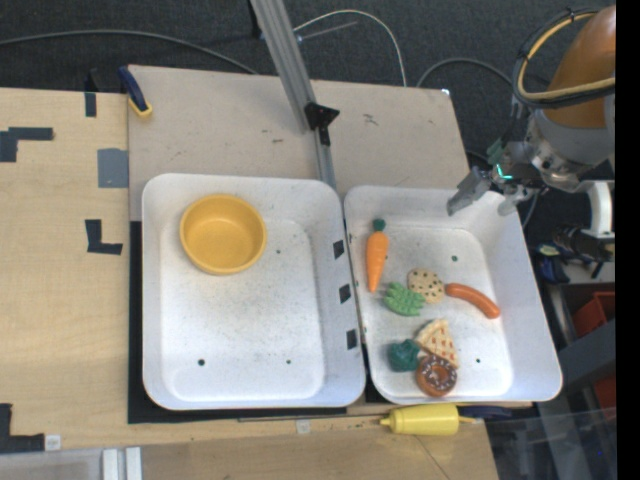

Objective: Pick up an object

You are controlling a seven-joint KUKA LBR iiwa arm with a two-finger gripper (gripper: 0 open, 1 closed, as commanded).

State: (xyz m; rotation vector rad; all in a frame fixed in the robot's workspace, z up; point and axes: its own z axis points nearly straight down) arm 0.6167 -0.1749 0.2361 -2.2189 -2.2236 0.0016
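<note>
Right bin (500,368), upper right corner: gripper (487,193) poised over the rim, two grey fingers (462,197) angled down and left, spread apart with nothing between them. Grey arm (575,88) with orange band entering from the right.

Right bin contents, all apart from the jaws and lower left of them:
- carrot (376,254), upright, green top uppermost, near the left wall;
- green leafy piece (403,299), just below the carrot;
- cookie (426,285), touching the leafy piece;
- sausage (472,299), lying aslant, nearest item to the fingers, still well below them;
- pizza slice (436,341), lower centre;
- dark green piece (404,355), just left of the pizza slice;
- donut (436,376), near the front wall.

Left bin (250,368): yellow bowl (222,232), upper left area.

Bench front edge: yellow bottle (424,421), lying on its side.
</note>
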